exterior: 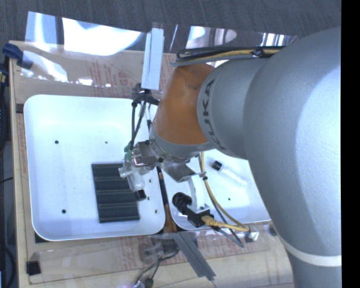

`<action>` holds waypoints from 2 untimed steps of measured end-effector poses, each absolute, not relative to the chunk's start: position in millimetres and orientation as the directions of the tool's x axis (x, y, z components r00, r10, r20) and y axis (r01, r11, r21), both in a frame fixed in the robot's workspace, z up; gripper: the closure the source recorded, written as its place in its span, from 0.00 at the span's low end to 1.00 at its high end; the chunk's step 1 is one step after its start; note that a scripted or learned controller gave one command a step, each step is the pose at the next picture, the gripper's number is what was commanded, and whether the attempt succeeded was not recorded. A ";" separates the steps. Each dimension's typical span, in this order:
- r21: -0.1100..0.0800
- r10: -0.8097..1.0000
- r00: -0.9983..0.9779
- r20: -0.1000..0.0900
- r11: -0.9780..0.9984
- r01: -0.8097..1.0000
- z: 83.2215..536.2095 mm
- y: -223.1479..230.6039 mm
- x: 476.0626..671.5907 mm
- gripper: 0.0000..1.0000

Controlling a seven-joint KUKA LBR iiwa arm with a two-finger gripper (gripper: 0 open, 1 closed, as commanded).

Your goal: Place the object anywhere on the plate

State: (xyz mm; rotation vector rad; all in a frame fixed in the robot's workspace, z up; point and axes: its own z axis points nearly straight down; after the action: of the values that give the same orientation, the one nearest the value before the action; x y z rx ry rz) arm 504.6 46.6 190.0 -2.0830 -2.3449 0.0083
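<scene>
A dark ribbed rectangular plate (pixel 114 192) lies flat in the front half of the left bin (pixel 60 161). My gripper (pixel 134 174) hangs low over the plate's right edge, close to the wall between the two bins. Its metal tip overlaps the plate's upper right corner. I can make out no object at the gripper. The grey arm with its orange band (pixel 183 110) reaches in from the right and hides most of the right bin (pixel 243 212).
A small clear tube-like item with a dark cap (pixel 225 170) lies in the visible strip of the right bin. Cables and a black connector (pixel 181 201) dangle from the wrist over the divider. A white upright post (pixel 152 56) stands behind the bins.
</scene>
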 end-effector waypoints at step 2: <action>-0.004 0.991 0.132 0.001 -0.132 0.991 191.3 47.0 536.0 1.00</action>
State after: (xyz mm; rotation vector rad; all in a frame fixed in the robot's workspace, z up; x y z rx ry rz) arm 536.0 47.0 191.3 -2.3610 -2.0667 0.0025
